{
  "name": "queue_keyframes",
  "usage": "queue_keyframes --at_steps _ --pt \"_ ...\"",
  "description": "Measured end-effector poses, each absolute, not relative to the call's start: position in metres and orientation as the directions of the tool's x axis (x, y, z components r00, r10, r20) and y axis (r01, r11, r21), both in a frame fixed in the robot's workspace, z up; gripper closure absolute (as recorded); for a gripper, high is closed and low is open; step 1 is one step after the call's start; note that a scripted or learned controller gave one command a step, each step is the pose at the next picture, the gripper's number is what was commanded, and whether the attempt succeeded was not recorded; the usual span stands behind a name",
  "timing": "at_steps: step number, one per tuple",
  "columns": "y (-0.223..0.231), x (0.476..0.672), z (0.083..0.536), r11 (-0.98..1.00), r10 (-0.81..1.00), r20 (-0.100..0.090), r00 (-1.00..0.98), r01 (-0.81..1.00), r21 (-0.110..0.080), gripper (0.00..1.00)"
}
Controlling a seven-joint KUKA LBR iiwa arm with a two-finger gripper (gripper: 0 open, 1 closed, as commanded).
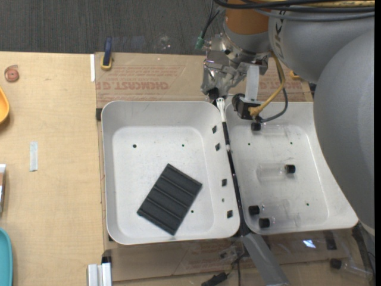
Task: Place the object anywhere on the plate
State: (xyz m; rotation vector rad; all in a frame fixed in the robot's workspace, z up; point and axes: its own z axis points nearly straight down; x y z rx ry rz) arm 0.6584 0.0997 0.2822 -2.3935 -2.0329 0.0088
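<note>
Two shallow white bins sit side by side on the bench. The left bin [113, 159] holds one item: a dark ribbed rectangular slab [170, 198], lying flat and turned diagonally in the bin's lower centre, clear of all four walls. The right bin [324, 189] holds several small dark pieces, at least four counted: one near its upper left corner, one at mid right beside a clear, hard-to-read shape, and two close together at lower left. One arm enters from the upper right of the frame, its orange band [247, 11] near the top edge. The gripper [229, 85] hangs above the far ends of the bins, roughly over the seam between them, well apart from the slab. Finger state: cannot tell, as cabling and wrist hardware obscure the tips. One blue-handled clamp [107, 53] stands at the cardboard's upper left corner.
</note>
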Motion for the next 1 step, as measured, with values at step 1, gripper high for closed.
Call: queue_keyframes --at_steps 1 --pt "0.1189 0.6595 0.4215 0.067 0.998 -0.003 -0.067 0.998 -0.002 1.00"
